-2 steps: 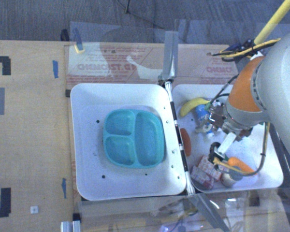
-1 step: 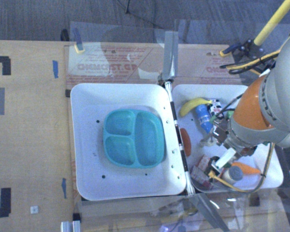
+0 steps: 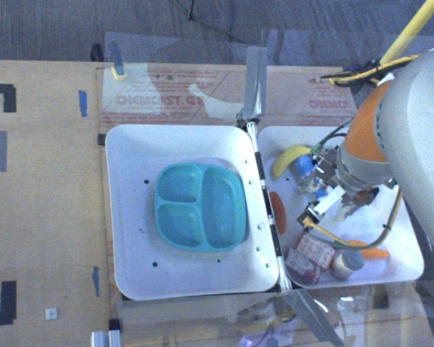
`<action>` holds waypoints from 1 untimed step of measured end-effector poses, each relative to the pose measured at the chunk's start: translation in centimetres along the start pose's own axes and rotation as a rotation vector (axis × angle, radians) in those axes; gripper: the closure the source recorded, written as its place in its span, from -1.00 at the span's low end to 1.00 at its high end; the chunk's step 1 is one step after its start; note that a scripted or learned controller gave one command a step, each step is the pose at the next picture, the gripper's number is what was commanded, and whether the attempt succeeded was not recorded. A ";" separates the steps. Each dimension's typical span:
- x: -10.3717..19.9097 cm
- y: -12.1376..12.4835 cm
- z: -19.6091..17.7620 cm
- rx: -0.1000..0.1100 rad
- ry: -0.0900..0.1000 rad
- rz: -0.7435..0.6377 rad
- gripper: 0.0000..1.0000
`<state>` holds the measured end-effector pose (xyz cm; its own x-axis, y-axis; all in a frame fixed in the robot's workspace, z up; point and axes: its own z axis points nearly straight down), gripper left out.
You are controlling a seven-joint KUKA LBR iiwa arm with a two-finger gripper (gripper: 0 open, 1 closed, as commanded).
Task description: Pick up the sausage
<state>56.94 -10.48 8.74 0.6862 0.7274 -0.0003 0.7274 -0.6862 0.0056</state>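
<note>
The sausage [image 3: 278,212] is a short reddish-brown link. It lies in the right bin [image 3: 412,266] along that bin's left wall, below a yellow banana [image 3: 288,159]. My gripper [image 3: 330,181] hangs over the middle of the right bin, to the right of the sausage and clear of it. Nothing is seen held in it. A small blue object [image 3: 304,167] sits just left of the gripper, next to the banana.
In the left bin [image 3: 126,194] rests a teal divided plate [image 3: 200,207]. Near the right bin's front edge are a pink patterned box [image 3: 313,256], a grey can [image 3: 346,264] and an orange carrot [image 3: 374,252]. My arm covers that bin's right side.
</note>
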 end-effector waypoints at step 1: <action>-1.9 0.3 0.0 0.002 0.004 0.015 -1.00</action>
<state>55.80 -12.09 8.78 0.6974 0.7167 0.0035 0.7167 -0.6974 0.0032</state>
